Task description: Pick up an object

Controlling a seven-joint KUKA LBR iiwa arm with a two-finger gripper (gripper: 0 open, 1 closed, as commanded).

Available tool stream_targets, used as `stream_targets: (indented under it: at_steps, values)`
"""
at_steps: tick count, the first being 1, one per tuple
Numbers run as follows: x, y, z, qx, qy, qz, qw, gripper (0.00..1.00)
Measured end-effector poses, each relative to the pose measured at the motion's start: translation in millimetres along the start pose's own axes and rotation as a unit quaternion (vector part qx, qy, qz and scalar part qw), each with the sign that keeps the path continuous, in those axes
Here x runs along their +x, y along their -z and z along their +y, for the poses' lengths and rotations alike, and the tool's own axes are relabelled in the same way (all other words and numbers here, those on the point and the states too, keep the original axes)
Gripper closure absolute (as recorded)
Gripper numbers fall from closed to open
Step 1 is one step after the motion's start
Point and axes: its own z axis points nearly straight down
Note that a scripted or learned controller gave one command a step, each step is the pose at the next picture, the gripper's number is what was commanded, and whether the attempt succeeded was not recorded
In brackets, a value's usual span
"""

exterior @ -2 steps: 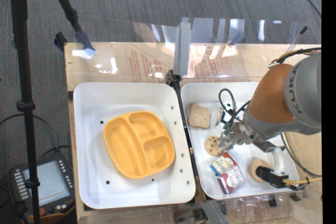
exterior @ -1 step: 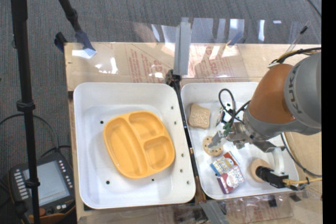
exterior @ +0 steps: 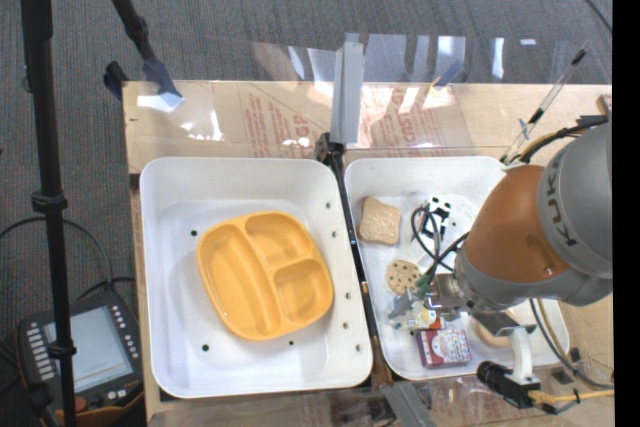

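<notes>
Gripper (exterior: 418,300) low in right bin (exterior: 372,183), lower right of frame, over small toy (exterior: 413,316) beside cookie (exterior: 402,274). Grip state: can't tell. Rec: center on one item, avoid red box (exterior: 443,347).

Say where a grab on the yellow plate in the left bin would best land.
Take the yellow plate by its raised outer rim at the near-left edge, coming straight down. It lies flat in the left bin, so the rim is the one thin part two fingers could straddle.

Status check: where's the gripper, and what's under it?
Gripper low in right bin, beside cookie. Nothing seen held. Bread slice, red packet close by.
</notes>
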Motion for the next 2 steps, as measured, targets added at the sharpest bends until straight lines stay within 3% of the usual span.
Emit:
stream_targets:
  at_steps: [1,2]
  values:
    - [-0.6,4.7,-0.8,0.004,-0.003,0.001,1.0000,1.00]
    - [51.0,100.7,47.5,-0.001,0.070,-0.002,0.9975,1.00]
